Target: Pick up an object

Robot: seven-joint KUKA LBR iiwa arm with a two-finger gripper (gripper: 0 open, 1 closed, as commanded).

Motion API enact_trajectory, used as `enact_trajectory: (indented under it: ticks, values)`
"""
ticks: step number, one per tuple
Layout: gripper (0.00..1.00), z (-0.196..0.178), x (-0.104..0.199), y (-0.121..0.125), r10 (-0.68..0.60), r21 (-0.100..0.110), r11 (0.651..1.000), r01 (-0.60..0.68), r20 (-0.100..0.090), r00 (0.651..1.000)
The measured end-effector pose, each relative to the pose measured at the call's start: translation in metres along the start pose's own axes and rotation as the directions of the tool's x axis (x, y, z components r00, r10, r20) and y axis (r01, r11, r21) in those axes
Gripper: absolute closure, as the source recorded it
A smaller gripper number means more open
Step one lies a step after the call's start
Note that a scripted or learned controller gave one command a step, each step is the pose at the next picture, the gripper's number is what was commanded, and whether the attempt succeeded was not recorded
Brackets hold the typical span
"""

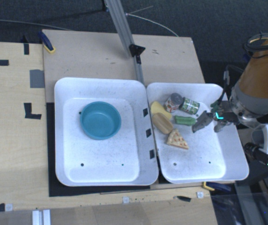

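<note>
Gripper (210, 122) sits right of centre over the right bin (227, 165), fingers spread apart, nothing between them. Lower in that bin: pizza slice (177, 140). Just left of the gripper: green stick (185, 121), touching or nearly. Then tan roll (162, 123), yellow piece (158, 108), small can (189, 106), grey lump (174, 100). Left bin (68, 170) holds a blue bowl (100, 120).

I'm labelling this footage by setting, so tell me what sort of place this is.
Probably a robotics lab bench set up for grasping trials. Two shallow white bins sit side by side: the left bin holds a blue bowl, the right bin a clutter of toy food, with the arm's hand above it.
</note>
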State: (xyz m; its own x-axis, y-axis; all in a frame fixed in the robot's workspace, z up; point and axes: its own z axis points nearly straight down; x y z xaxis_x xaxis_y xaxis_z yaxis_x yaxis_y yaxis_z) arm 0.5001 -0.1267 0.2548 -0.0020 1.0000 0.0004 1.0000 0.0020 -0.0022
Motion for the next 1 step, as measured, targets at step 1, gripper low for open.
enact_trajectory:
  ticks: [1]
  values:
    - [0.00,-0.0002,0.0000,0.0002,0.000,-0.001,1.000,0.000,0.000,1.000]
